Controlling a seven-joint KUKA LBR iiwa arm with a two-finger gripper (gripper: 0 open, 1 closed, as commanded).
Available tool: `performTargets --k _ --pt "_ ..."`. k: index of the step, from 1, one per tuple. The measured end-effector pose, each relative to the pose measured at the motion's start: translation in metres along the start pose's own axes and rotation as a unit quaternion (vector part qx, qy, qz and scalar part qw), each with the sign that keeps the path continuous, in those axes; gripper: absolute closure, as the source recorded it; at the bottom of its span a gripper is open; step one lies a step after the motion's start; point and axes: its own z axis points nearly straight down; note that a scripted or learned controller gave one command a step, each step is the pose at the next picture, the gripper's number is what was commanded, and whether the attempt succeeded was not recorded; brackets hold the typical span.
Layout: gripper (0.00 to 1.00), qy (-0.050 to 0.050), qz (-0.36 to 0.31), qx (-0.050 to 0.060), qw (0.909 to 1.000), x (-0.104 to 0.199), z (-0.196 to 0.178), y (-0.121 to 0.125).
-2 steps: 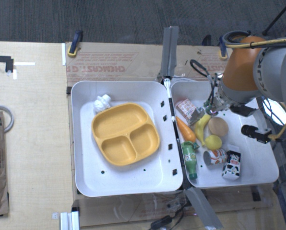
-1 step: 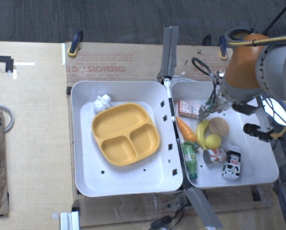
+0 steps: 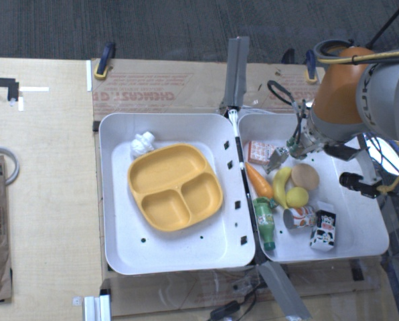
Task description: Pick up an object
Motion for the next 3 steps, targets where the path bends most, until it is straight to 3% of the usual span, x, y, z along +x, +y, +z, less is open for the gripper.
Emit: performTargets --k 1,2,3 --pt "0.00 0.002 -0.010 0.001 1.0000 0.033 0.010 -0.083" --pt "1.00 0.001 -0.008 0.001 1.0000 0.032 0.001 -0.083" --pt "1.00 0.001 0.124 0.001 0.9923 -0.008 -0.005 -0.082"
